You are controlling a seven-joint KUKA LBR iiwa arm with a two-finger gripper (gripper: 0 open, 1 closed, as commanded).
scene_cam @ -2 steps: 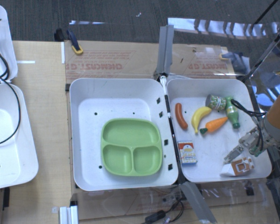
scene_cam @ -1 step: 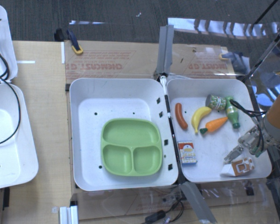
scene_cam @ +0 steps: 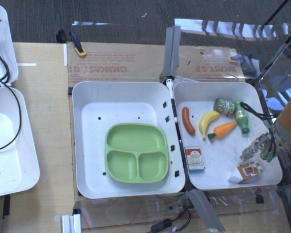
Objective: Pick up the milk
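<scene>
The milk [scene_cam: 194, 158], a small white carton with a red top band and an orange picture, lies flat near the front left corner of the right bin [scene_cam: 218, 95]. My gripper [scene_cam: 253, 151] hangs at the right side of that bin, about a hand's width to the right of the milk and apart from it. It is just above a small orange-and-white box [scene_cam: 248, 171] that lies by the bin's front right corner. The grey arm comes in from the right edge.
The right bin also holds a red sausage [scene_cam: 187, 120], a banana [scene_cam: 207, 123], a carrot [scene_cam: 223, 129], a green bottle [scene_cam: 241, 116] and a green can [scene_cam: 224, 106]. A green divided plate [scene_cam: 136, 152] sits in the left bin [scene_cam: 82, 130].
</scene>
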